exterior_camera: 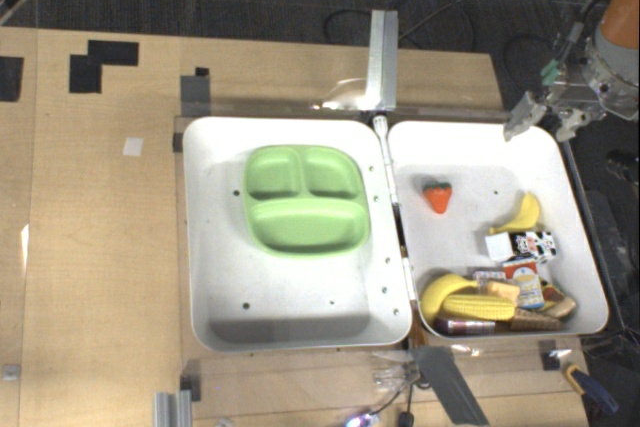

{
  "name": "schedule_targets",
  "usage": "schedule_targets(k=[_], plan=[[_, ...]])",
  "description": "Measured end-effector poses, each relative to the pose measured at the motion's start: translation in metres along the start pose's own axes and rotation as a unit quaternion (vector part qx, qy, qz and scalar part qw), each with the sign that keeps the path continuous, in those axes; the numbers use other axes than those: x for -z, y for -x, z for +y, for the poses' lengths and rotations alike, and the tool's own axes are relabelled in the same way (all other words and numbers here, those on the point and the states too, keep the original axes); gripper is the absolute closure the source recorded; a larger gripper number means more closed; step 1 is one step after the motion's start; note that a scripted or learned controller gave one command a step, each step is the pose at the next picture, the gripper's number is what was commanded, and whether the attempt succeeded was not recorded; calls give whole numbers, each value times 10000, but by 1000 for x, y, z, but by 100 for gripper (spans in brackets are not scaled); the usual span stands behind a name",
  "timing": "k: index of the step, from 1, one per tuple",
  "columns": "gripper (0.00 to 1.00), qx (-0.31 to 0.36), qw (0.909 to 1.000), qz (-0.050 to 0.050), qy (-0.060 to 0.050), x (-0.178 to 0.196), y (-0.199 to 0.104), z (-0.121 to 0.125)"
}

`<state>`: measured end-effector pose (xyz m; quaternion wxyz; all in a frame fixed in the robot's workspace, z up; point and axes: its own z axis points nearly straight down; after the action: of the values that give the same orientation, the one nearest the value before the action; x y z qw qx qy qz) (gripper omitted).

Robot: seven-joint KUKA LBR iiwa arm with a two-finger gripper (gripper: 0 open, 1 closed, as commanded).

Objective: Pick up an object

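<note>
My gripper [547, 120] hangs over the far right rim of the right bin [480, 150], open, with nothing between its fingers. Below it in that bin lie a small red and orange strawberry toy [437, 197], a yellow banana [521, 213] and a little black and white carton [527, 243]. A second, larger banana [453, 298] rests in the near corner among several small packets [520, 293]. The gripper is well clear of all of them, up and to the right of the nearest banana.
The left bin [220, 295] holds a green divided plate [303, 198]. A metal post [383, 55] stands behind the wall between the two bins. Cables [470, 0] run across the dark floor behind the bench.
</note>
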<state>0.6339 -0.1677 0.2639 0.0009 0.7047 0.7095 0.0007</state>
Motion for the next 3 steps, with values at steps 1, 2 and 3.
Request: schedule_targets(k=[1, 2, 3], plan=[[0, 74, 10000, 6, -15, -130, -48, -38], [0, 72, 10000, 5, -13, -130, -48, -38], [0, 1187, 9929, -9, 54, -174, -69, -27]])
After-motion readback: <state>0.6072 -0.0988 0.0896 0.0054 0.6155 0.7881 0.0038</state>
